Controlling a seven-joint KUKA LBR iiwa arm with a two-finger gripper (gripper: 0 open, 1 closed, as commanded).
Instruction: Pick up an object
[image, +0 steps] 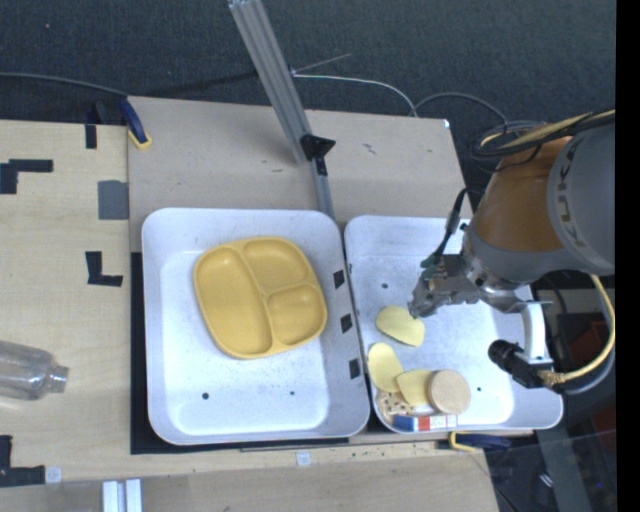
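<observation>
Over the right bin (500, 250), hand (424, 302) lowered just above a pale yellow piece (400, 326), finger state impossible to tell, yellow divided plate (260, 296) laid in left bin (170, 330)

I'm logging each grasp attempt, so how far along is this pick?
Done: the gripper has been brought into the right bin, just above the pale yellow heart-shaped piece. In hand: nothing visibly held; that piece lies on the bin floor. Left: grasp and lift something. The other small pieces sit by the bin's near edge, and the yellow divided plate lies in the left bin.
</observation>
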